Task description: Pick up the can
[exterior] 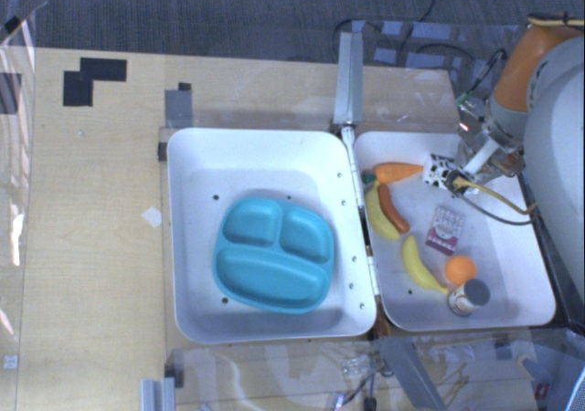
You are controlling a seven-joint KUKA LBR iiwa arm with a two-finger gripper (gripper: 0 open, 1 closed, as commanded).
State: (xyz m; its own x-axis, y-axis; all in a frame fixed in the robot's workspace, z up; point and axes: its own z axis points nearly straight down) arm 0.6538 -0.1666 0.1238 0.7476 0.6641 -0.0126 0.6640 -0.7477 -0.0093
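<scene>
Pale wooden counter bears two white bins side by side. Toward the counter's front right corner, in the right bin (516,263), the can (466,297) stands on end, which probably leaves its round side free for a grip from above. An orange (460,269) sits just beside it and a banana (420,265) lies close on its left, seemingly scattered as clutter. Farther back lie a packet (445,228) and a carrot (398,173). The arm (521,71) reaches over the bin's back part, so the jaws hang well apart from the can; whether they are open or closed I cannot tell.
</scene>
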